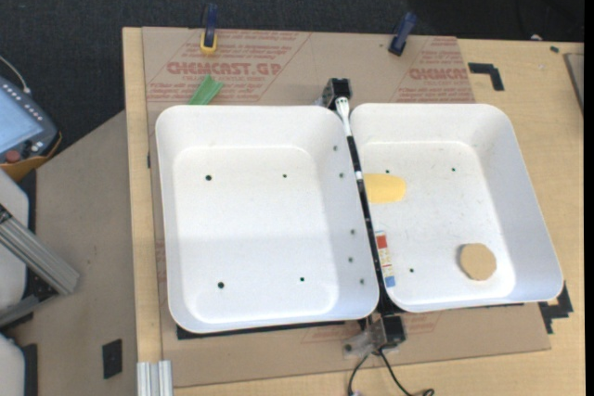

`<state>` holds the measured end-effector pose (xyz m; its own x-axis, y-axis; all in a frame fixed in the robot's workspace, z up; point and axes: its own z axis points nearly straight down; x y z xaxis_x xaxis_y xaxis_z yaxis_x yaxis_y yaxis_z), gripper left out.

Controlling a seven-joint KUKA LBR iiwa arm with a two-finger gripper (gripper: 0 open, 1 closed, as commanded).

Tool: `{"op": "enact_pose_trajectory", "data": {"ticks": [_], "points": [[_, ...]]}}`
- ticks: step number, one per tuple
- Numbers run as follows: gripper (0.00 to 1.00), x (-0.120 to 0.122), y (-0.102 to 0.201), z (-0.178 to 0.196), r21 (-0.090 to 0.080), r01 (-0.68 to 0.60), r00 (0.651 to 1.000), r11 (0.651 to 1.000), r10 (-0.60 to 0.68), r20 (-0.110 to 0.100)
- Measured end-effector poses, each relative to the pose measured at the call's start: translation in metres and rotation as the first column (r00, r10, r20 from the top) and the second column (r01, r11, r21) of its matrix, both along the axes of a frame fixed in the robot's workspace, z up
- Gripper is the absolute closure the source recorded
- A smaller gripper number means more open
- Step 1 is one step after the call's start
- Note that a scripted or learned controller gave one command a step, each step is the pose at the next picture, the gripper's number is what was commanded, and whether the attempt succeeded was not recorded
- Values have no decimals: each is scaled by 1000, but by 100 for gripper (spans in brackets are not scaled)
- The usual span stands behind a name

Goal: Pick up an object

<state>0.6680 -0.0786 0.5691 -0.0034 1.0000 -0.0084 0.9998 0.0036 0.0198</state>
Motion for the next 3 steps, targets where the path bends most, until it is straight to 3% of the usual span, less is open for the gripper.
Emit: {"op": "enact_pose_trajectory", "data": {"ticks": [3], "points": [[100, 1, 1, 33, -6, -2, 1000, 1000, 2, 15]]}}
